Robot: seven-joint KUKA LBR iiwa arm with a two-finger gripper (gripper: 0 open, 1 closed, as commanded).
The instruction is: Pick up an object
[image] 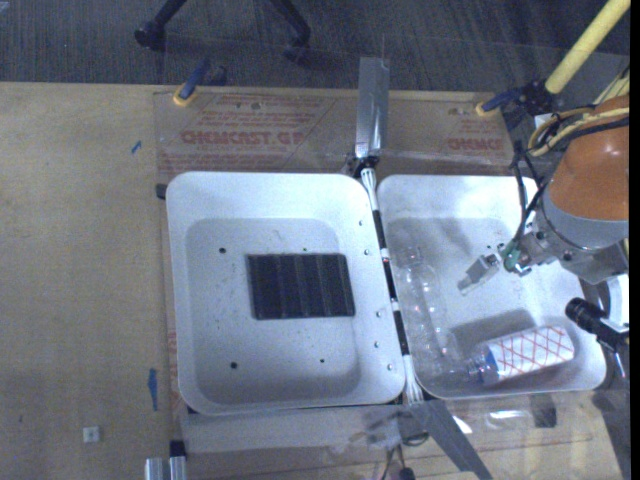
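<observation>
A tan bench (80,268) was seen from above, bearing two shallow white bins side by side, with dark carpet beyond its far edge. In the right bin (440,200) a clear plastic bottle (425,303) lay lengthwise along the left wall, and a white bottle with a red lattice pattern (525,353) lay at about five o'clock, its blue-capped end pointing left. The gripper (480,271) was held above the right bin's middle, near three o'clock of the clear bottle, apart from both bottles. Whether its fingers were parted could not be told. In the left bin (200,208) a dark ribbed rectangular block (300,286) lay at the centre.
</observation>
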